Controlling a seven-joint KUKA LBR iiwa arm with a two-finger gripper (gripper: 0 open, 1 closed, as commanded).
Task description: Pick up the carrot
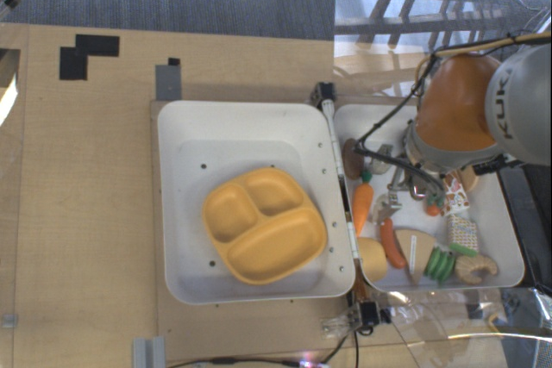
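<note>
Divided plate (264, 225) in left bin (172, 185) — carrot (362, 207) in right bin (509, 258).

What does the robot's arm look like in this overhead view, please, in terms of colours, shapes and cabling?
The grey rounded KUKA arm carries black lettering on its casing and a broad glossy orange band above the wrist. Thin black cables loop around it. Below sits the metallic silver two-finger gripper, small and angular.

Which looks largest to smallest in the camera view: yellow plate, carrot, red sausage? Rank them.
1. yellow plate, by far the largest, filling much of the left bin.
2. carrot and red sausage: these look close in length. The carrot seems slightly thicker, but I would not rank them firmly.
</note>
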